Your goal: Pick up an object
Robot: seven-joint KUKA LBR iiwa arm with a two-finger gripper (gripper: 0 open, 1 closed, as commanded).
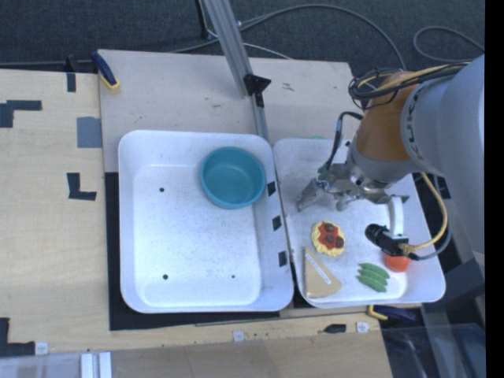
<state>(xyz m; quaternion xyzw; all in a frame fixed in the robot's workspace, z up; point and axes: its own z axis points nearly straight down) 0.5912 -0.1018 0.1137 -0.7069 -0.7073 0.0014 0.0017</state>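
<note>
My gripper (324,201) hangs over the upper-left part of the right bin (421,290), fingers spread open with only bare bin floor between them. Just below it lies a small yellow tart with red topping (328,238). A tan sandwich wedge (320,276) rests at the bin's front left. A green pea pod (373,276) lies at the front, and an orange-red round piece (398,262) sits beside it to the right. Inside the left bin (189,274), a blue bowl (232,177) stands upright near the back right corner.
The two bins meet along a raised rim (279,227) between them. A grey metal pole (232,42) slants down from the top to the bins' back edge. Cables (331,10) lie on the dark floor beyond the bench.
</note>
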